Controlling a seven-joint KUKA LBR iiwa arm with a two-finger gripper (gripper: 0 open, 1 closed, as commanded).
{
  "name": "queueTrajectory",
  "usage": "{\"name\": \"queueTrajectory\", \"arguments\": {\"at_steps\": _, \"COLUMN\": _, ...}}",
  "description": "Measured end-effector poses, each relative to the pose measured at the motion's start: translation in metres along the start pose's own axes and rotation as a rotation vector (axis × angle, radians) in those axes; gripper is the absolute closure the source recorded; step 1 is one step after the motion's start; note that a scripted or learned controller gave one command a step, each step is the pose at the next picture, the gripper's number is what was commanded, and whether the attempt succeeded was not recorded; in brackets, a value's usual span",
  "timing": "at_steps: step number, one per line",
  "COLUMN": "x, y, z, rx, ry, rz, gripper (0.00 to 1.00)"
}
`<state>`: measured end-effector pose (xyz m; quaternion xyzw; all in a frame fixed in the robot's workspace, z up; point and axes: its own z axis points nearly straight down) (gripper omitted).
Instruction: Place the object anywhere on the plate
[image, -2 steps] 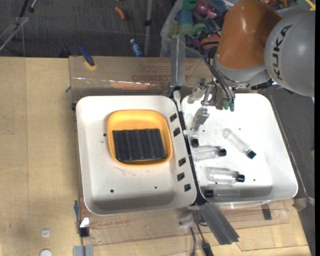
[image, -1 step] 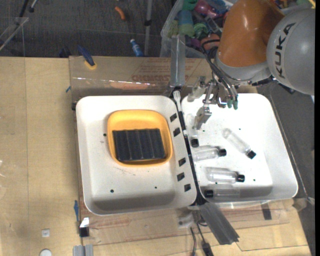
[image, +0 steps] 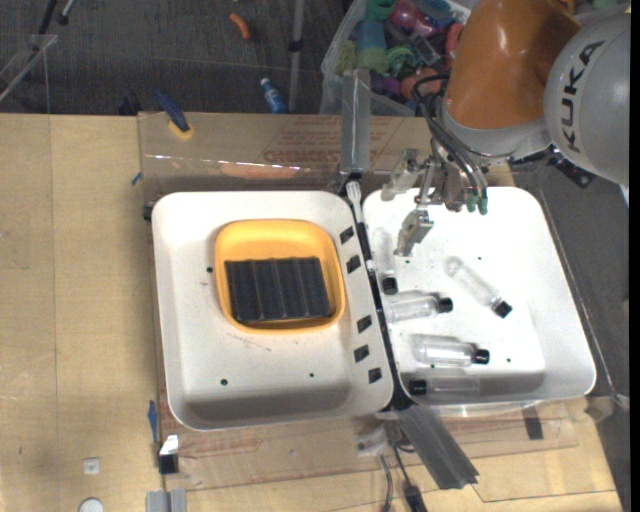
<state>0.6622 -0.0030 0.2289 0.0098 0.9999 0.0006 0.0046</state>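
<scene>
A yellow-orange plate (image: 226, 246) lies in the left bin (image: 185, 350), with a dark ridged slab (image: 278, 288) resting on it. Several clear vials with black caps lie loose in the right bin (image: 540, 250): one (image: 412, 306) near the divider, one (image: 476, 283) slanted in the middle, one (image: 443, 352) lower down. My gripper (image: 409, 234) hangs over the upper left part of the right bin, just above and left of the vials. I see nothing held in it.
A raised divider (image: 366, 300) with black clips separates the two bins. The arm's orange band (image: 495, 60) and grey wrist loom over the right bin's far edge. A metal post (image: 351, 125) stands behind the divider. Wooden bench surrounds the bins.
</scene>
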Motion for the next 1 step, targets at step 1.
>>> {"name": "queueTrajectory", "arguments": {"at_steps": 1, "x": -0.0023, "y": -0.0546, "z": -0.0141, "rx": 0.000, "ry": -0.001, "rz": -0.057, "gripper": 0.00}}
